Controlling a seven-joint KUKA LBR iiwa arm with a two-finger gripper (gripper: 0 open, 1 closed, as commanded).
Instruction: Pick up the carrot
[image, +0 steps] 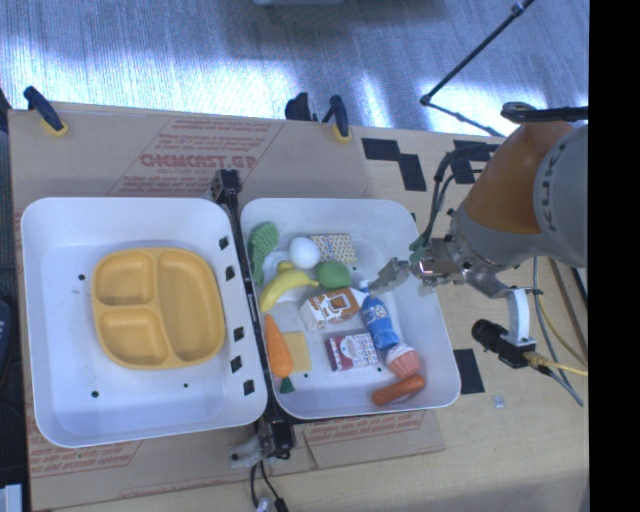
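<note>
The carrot is orange with a small green stub at its near end. It lies along the left wall of the right bin, pointing toward the front, partly over a flat yellow slice. My gripper hangs over the right side of that bin, above a blue bottle. It is well to the right of the carrot and apart from it. Nothing shows in its grasp.
Around the carrot lie a banana, a milk carton, a red box, a white egg, green items and an orange sausage. The left bin holds a yellow divided plate.
</note>
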